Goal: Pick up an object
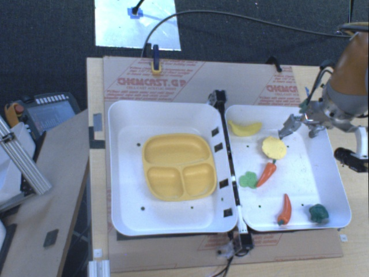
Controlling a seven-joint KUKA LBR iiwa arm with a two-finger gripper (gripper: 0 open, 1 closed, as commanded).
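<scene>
My pincer (pixel 288 127) hangs over the right bin (pixel 328 172), but I cannot tell how it is set. The nearest thing, a yellow round piece (pixel 274 148), lies just below-left of it.

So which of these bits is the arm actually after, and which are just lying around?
Could be picked, all in the right bin:
banana
yellow round piece
two orange carrots
green leafy piece
dark green piece
The gripper hovers near them.

Lying about:
yellow divided tray in the left bin
grey handheld controller
</scene>
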